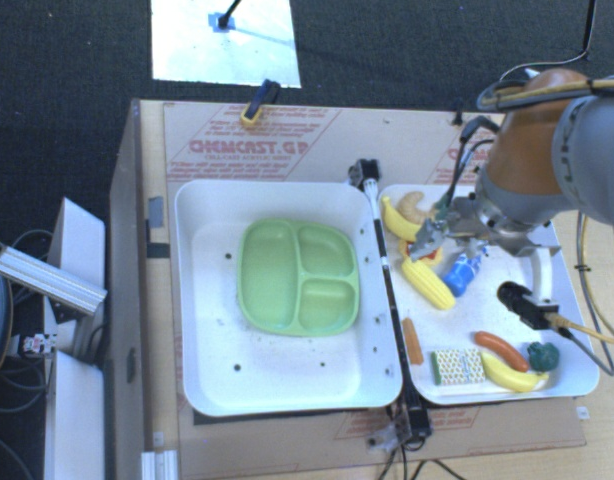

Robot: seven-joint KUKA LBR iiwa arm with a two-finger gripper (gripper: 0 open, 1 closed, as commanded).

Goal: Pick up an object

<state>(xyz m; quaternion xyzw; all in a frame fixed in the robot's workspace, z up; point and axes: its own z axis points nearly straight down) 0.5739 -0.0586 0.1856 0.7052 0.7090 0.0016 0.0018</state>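
Observation:
My gripper (427, 243) hangs low over the upper left part of the right bin (577, 368). It sits between a yellow banana (394, 218) just to its upper left and a yellow corn cob (428, 283) just below it. A blue bottle (464, 273) lies right of the corn, close under the wrist. A beige piece (414, 204) lies beside the banana. Whether anything is held is hidden by the gripper body.
The left bin (212, 368) holds a green divided plate (297, 276). Lower in the right bin lie an orange carrot stick (412, 340), a checkered block (457, 366), a red sausage (502, 348), a second banana (512, 373) and a green broccoli (544, 356).

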